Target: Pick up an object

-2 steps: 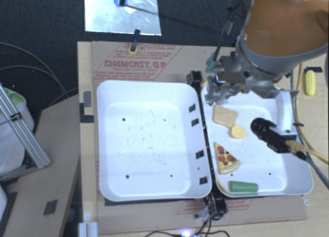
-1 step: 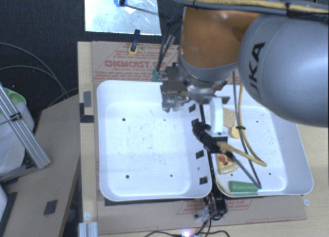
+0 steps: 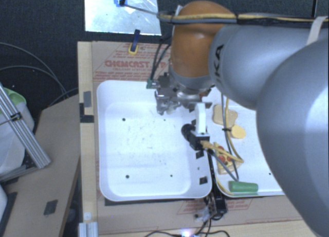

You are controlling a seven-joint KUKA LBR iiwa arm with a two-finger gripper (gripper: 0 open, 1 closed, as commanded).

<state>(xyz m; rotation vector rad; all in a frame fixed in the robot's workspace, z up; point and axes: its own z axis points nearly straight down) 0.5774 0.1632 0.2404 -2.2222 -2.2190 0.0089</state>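
1. From where I stand, the left bin [image 3: 105,143] offers the most room. Its white floor lies bare apart from a few small dark specks, and that bare stretch runs from the gripper toward the bin's left and near walls.
2. The gripper [image 3: 166,106] hangs over the far right corner of the left bin, close to the far rim and to the wall shared with the right bin [image 3: 250,170]. Whether it is wide or narrow I cannot tell, and I see nothing held in it.
3. The grey arm [image 3: 277,66] with its orange band [image 3: 198,33] comes in from the right and covers much of the right bin, so room is tight on that side.
4. The things to pick lie in the right bin, across the dividing walls from the gripper. A green block [image 3: 242,186] lies by the near rim. A yellow disc [image 3: 238,131] sits farther back, with a tan piece [image 3: 224,113] just beyond it. A flat red-marked item [image 3: 224,157] lies between the disc and the block.
5. Both bins rest on a printed cardboard sheet [image 3: 123,64], whose edge shows beyond the left bin's far and left rims.
6. A shiny foil sheet [image 3: 121,2] lies beyond the cardboard, well apart from the bins.
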